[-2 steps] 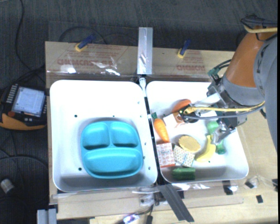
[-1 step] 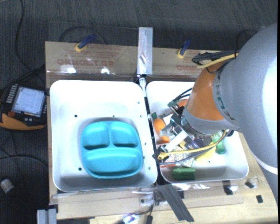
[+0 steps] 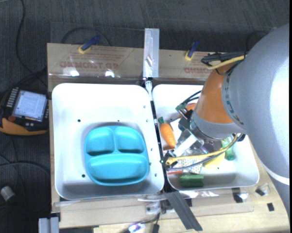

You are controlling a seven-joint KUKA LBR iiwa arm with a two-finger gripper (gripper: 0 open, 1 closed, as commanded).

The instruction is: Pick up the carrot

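The orange carrot (image 3: 167,135) lies in the right bin (image 3: 248,176), close to the divider between the two bins. The arm's grey and orange wrist hangs over the right bin, and the gripper (image 3: 184,139) reaches down just right of the carrot. Its fingers are hidden among cables and clutter, so nothing shows whether the carrot is touched. The carrot rests on the bin floor, angled toward the lower right.
The left bin (image 3: 68,115) holds a blue three-part plate (image 3: 116,154). In the right bin lie a green block (image 3: 191,180), a yellow piece (image 3: 216,160) and several other small items under the arm. A handheld device (image 3: 26,108) lies on the floor at left.
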